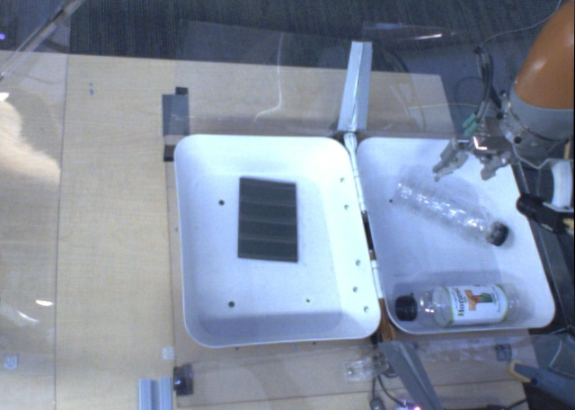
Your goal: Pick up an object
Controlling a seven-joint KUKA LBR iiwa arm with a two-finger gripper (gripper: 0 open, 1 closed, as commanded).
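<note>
1. Gripper [469, 158] hangs with its two fingers spread and nothing between them, at about 1 o'clock over the right bin [409, 251].
2. Just beside it, toward 7 o'clock, the clear empty bottle [446, 210] lies on its side at a slant.
3. Its round, smooth body can roll or slip away if the fingers close off-centre.
4. At 6 o'clock the labelled bottle [458, 304] rests against the bin wall, which can block one finger.
5. Left bin [202, 246] carries a dark flat pad [268, 219].
</note>
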